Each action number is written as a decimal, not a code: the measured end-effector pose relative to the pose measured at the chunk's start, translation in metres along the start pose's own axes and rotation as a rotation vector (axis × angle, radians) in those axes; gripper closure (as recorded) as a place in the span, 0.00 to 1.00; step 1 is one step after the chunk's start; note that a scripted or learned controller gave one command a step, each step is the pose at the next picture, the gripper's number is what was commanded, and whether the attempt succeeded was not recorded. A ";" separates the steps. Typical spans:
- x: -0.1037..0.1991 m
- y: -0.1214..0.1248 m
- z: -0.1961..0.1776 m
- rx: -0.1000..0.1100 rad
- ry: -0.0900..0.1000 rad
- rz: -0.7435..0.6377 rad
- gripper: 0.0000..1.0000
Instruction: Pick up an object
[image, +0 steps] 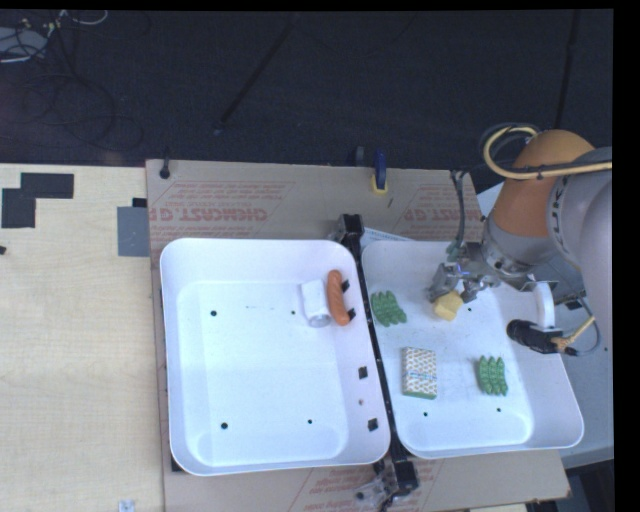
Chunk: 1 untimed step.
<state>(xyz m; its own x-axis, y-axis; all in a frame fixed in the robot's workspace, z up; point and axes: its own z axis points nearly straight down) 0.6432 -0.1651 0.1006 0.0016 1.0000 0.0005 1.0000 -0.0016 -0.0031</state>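
The gripper (452, 283) hung low in the right bin (560, 425), and a small yellow block (447, 306) sat at its tip, touching it; whether the gripper was open, closed, or clamped on the block could not be told. Left of the gripper lay a green piece (387, 308), below it a patterned pad (419, 372), and below-right a second green piece (491, 375). Farther left, in the left bin (200, 440), a white cylinder (315, 302) touched an orange carrot (338, 297).

bench (70, 330): light wood | brown board (260, 205) | two white bins (180, 300) side by side
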 end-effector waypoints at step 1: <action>0.094 -0.020 -0.091 -0.004 0.002 -0.008 1.00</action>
<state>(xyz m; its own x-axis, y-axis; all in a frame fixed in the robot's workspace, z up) 0.6242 -0.0707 0.1921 -0.0068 1.0000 0.0025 1.0000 0.0068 0.0008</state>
